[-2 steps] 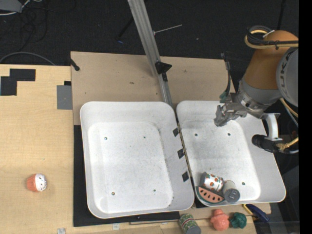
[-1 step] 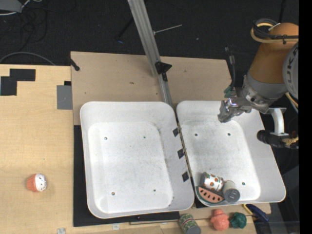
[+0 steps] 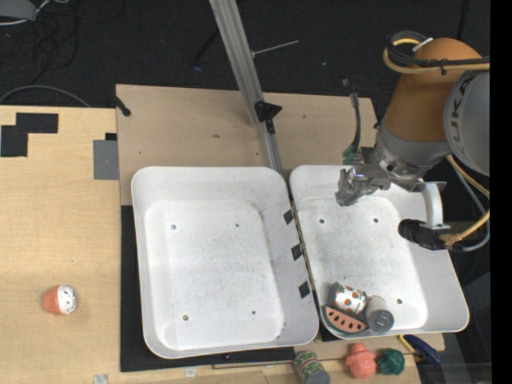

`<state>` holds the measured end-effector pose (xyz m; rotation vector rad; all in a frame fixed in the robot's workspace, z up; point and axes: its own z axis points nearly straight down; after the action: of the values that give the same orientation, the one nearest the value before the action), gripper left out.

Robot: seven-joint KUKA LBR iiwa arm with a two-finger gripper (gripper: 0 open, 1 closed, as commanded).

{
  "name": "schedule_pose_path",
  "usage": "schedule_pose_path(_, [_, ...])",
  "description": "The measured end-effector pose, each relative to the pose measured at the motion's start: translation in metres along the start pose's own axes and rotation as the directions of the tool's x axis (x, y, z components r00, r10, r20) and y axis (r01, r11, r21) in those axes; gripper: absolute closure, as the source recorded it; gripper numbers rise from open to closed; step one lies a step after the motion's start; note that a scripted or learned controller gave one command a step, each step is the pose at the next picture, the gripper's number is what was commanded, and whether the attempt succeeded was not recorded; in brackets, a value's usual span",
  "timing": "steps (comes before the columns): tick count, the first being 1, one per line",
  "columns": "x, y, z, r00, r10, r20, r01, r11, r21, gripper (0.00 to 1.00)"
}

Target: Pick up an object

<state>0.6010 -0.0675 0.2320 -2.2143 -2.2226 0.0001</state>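
A: Bins first, please. How do they stand?

B: Two white bins are side by side on the bench (image 3: 200,118). The left bin (image 3: 212,266) shows its bare white floor. The right bin (image 3: 376,238) has a small group of things in its near corner.

A: Which things?

B: A small can (image 3: 350,299) with red and white marks lies on its side. Just beside it is a grey cylinder (image 3: 378,317), and a watermelon slice toy (image 3: 346,321) lies at the front rim, touching or almost touching the can.

A: And the arm?

B: It reaches in from the right. The end effector (image 3: 352,189) is above the far part of the right bin, well apart from that group. Nothing is between its fingers. Whether they are open or closed, I cannot tell; they are too small and dark.

A: Anything outside the bins?

B: Yes. On the wooden surface at the left lies a red and white ball (image 3: 60,300). In front of the right bin are a pink toy (image 3: 360,361), a green toy (image 3: 391,362) and a dark small jar (image 3: 308,366).
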Motion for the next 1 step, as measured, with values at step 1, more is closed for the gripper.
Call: schedule_pose_path(1, [0.058, -0.0177, 0.0072, 1.0, 0.0, 0.0, 0.0, 1.0, 0.002, 1.0])
